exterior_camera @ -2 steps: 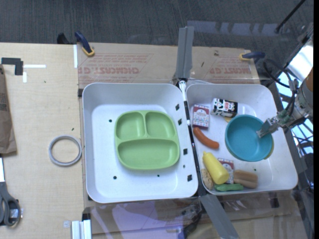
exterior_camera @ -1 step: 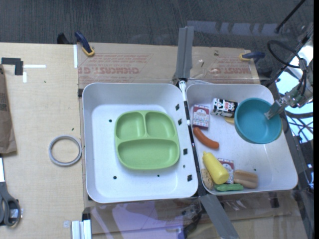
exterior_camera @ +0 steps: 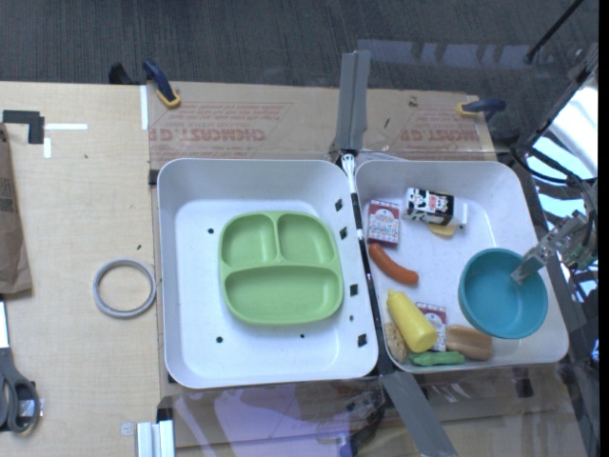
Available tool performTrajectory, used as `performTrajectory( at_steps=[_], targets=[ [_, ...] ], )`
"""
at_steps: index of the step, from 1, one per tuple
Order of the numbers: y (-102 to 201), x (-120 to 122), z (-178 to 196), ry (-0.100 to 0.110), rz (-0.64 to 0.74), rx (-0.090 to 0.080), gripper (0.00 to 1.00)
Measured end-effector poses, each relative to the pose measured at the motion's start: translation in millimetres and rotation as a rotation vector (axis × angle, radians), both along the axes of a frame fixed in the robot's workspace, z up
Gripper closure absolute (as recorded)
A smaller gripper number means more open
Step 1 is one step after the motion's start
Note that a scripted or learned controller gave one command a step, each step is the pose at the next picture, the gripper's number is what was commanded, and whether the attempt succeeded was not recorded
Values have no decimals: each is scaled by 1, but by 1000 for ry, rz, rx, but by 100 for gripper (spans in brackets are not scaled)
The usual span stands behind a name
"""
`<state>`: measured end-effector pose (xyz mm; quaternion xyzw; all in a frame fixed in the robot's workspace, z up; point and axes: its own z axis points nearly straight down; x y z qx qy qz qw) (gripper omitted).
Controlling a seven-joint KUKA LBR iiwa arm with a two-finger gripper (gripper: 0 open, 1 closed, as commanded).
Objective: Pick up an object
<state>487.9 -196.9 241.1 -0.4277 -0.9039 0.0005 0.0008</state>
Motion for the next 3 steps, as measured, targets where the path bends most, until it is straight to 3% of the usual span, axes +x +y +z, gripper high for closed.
performTrajectory(
  at_steps=[1, 2, 3],
  targets=[
    [-22, 31, 86, -4, 330, -1, 100],
    [-25, 19, 46, 0, 36, 0, 100],
    [-6, 64, -6, -1, 236, 0, 100]
  ],
)
